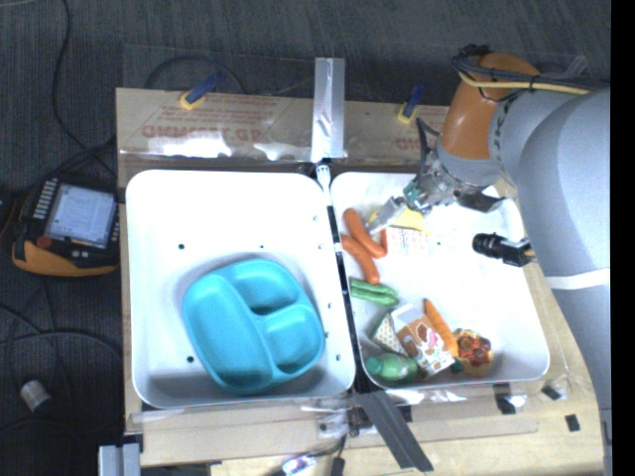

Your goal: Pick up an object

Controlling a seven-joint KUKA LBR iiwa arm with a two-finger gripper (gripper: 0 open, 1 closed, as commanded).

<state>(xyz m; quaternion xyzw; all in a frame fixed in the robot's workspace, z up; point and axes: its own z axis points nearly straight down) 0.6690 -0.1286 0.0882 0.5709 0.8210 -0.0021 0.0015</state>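
Dark grey carpet surrounds a wooden bench (pixel 248 122) that carries two shallow white bins side by side. Inside the right bin (pixel 496 296) lies a small clutter of toy food. Two orange sausages (pixel 359 236) rest against the bin's left wall toward the far end, and just right of them a pale yellow slice of cheese (pixel 408 221) lies flat on the floor. Nearer, a green pea pod (pixel 373 291) sits beside the left wall. At the near end a small printed carton (pixel 419 338) leans among a carrot (pixel 439 327), a green vegetable (pixel 390 368) and a red and orange piece (pixel 473 350) that is too small to make out.

The gripper (pixel 389 212) hangs low over the far part of this bin, its tip just above the cheese and right beside the sausages. Whether its fingers are spread or closed cannot be told from here, and nothing can be seen held. The grey arm (pixel 556 167), with its orange band (pixel 469 117), reaches in from the right.

The left bin (pixel 159 206) holds a blue divided plate (pixel 253 320) lying flat toward its near right part. On the carpet at far left sits a handheld control pad (pixel 69 221) with a lit screen.
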